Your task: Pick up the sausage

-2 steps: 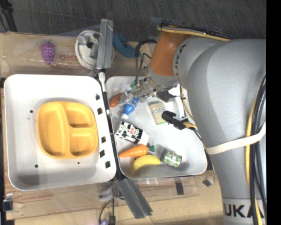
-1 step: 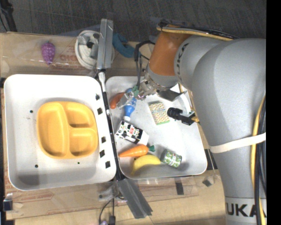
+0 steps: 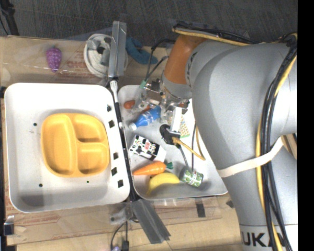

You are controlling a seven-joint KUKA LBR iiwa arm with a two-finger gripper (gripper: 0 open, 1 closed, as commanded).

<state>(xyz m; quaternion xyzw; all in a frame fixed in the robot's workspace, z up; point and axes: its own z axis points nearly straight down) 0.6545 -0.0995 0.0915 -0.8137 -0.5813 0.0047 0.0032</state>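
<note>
Now, camera view | sausage (image 3: pixel 128 104) at right bin (image 3: pixel 212 191) top-left corner | gripper (image 3: pixel 158 95) just right of it, low over clutter | sausage's long axis unclear | gripper state: cannot tell | next move likely short leftward shift.

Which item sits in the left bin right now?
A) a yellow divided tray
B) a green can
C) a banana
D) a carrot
A: the yellow divided tray lies in the left bin; carrot, banana and green can lie in the right bin.
</note>
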